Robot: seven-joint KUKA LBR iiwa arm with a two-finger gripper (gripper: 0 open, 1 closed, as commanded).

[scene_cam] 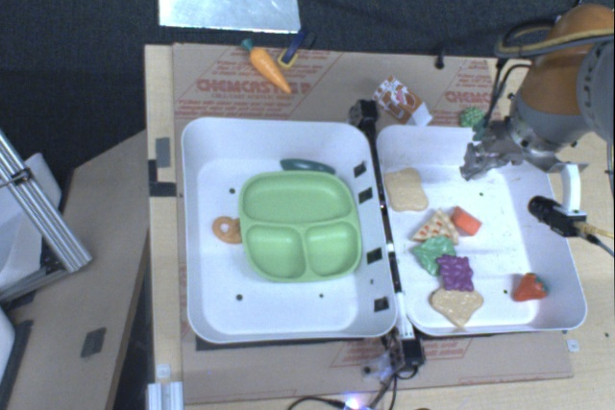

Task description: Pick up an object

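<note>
The right bin holds toy food: a tan bread slice, a cracker wedge, an orange piece, green leaves, purple grapes, a tan cookie and a strawberry. My gripper hangs over the bin's far side, to the right of the bread slice and above the orange piece. Nothing shows between its fingers.
The left bin bears a green sectioned plate, a pretzel beside it and a dark green piece behind it. Outside the bins lie a carrot, a wrapped snack and a green item.
</note>
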